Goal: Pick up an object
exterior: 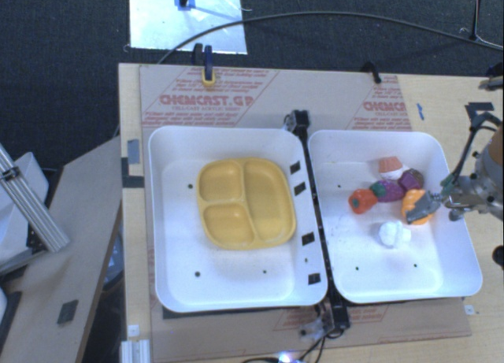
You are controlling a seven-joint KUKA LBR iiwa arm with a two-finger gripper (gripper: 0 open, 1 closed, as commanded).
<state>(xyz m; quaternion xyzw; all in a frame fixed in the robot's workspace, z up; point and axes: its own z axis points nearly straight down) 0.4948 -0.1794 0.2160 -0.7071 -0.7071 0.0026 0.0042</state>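
At the left of the frame we see the left bin (169, 220), and in its middle lies a yellow tray (245, 201) with three compartments, flat on the bin floor. Right of it, across the black divider (313, 220) where the two bins meet, sits the right bin (354, 275). In its upper right part we find a cluster of small toys: an orange one (362, 201) at the left, touching a purple one (387, 190), a darker purple one (411, 179) just beside that, and an orange-and-white piece (390, 166) above them. A white lump (393, 234) lies a little below the cluster, apart from it. At the right edge of that bin, the tool (431, 202) reaches in from the frame's right, low over the bin, and its tips sit against an orange-yellow toy (414, 205); we cannot tell whether the tool is open or closed, nor whether it grips that toy. Both bins rest on the bench (268, 90).
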